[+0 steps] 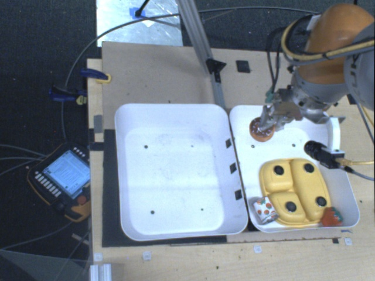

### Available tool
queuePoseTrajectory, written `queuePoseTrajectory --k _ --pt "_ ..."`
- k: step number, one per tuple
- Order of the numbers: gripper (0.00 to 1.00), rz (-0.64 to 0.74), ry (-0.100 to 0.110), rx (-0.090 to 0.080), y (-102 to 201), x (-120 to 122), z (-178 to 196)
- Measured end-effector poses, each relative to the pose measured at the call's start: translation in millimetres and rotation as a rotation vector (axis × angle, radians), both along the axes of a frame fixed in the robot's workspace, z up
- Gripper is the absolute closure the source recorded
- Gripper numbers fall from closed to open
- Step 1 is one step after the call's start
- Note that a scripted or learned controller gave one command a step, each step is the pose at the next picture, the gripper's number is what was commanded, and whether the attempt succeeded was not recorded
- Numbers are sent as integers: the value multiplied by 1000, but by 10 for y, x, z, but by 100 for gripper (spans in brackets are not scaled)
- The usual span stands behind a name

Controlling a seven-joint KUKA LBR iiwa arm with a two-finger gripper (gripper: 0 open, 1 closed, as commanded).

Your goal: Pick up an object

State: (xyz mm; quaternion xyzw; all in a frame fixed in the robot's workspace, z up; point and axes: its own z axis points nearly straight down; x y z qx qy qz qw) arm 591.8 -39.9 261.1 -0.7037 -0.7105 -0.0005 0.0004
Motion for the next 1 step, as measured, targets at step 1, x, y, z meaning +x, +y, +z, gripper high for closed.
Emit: queuePoseTrajectory --k 1 --pt "100 0 0 0 523 -66 2"
